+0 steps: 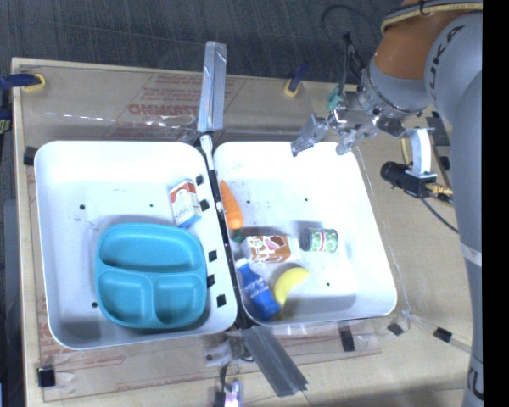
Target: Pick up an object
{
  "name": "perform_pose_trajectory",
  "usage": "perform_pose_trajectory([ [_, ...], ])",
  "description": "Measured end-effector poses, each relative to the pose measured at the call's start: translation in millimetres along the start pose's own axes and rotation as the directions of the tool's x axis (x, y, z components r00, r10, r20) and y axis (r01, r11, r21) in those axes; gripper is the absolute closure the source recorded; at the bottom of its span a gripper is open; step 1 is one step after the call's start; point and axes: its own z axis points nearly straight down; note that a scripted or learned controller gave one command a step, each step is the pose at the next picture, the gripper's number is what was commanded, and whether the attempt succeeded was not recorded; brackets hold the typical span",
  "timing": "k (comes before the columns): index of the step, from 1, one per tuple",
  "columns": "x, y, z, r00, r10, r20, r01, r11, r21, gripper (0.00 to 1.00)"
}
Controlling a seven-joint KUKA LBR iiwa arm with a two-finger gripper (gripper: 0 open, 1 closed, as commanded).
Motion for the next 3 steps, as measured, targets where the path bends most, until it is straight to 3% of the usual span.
perform_pose_trajectory([
  [1,-26.5,-41.2,82.8,1.0,-0.015,0.001,0.015,1.0,0.0,0.0],
  [2,-26.8,-103.6,159.9,0.998,-0.059,0.005,0.059,0.998,-0.026,0.0],
  [3,-27.1,-143.4,164.8,0.993,-0.119,0.016,0.119,0.992,-0.043,0.0],
])
